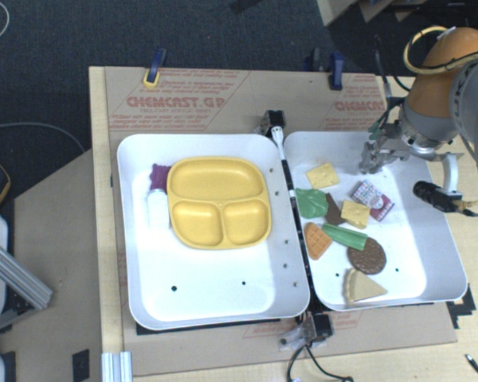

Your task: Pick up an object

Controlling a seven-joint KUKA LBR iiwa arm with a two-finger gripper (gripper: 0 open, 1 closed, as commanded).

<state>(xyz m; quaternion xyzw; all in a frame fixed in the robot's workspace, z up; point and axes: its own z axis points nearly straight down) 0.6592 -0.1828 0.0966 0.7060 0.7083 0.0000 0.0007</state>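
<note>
- Cardboard under both bins carries red printing that reads "CHEMCAST" followed by letters I cannot make out; the same wording shows again, partly hidden, on the side nearer the arm.
- Two white bins sit side by side on the counter (103, 213), the left bin (215, 301) and the right bin (430, 269), their inner rims touching.
- A yellow divided plate (219, 200) with three compartments lies in the left bin, toward its far end; a purple object (158, 175) and a white object (157, 208) peek out from beside the plate's left edge.
- The right bin holds toy food in a loose cluster: a yellow cracker (323, 175) farthest from me, a green leaf piece (311, 203) next to the shared rim, a small yellow cube (354, 213), a red and white packet (372, 198) whose printing is too small to read, an orange waffle piece (316, 240), a green pod (345, 236), a round brown cookie (367, 257) and a pale wedge (363, 286) closest to me.
- The gripper (374, 156) hangs over the far end of the right bin, just beyond the packet and beside the cracker; nothing shows between its fingers, and I cannot tell how far apart they stand.
- A blue and yellow clamp (153, 70) and a blue clamp (335, 70) grip the counter's far edge.
</note>
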